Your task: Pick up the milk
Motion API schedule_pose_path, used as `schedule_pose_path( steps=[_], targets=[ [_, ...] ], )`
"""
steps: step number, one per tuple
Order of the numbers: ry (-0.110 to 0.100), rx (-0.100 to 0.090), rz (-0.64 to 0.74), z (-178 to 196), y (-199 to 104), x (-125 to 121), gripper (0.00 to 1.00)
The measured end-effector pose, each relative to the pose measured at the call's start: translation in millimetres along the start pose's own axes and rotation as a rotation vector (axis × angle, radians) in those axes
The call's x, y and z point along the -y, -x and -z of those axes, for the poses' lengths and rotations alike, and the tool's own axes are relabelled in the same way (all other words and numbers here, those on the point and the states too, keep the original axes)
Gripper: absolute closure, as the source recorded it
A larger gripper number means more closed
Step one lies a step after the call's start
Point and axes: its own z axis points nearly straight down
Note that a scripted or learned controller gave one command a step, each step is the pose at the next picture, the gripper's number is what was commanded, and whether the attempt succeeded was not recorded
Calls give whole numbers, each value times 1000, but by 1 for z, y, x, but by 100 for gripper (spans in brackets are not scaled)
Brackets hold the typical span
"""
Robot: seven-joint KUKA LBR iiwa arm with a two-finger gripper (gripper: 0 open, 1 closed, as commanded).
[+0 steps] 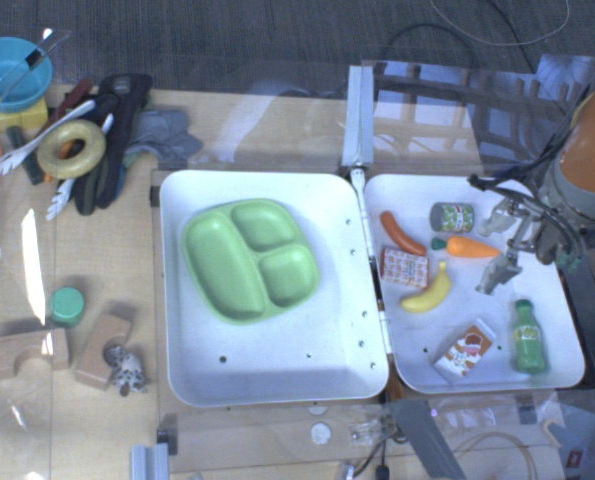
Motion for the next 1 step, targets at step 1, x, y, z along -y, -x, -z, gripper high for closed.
schedule_pose_path(
  steps=[1],
  targets=[
    [-1, 14, 308, -108, -22, 23, 0]
  ],
)
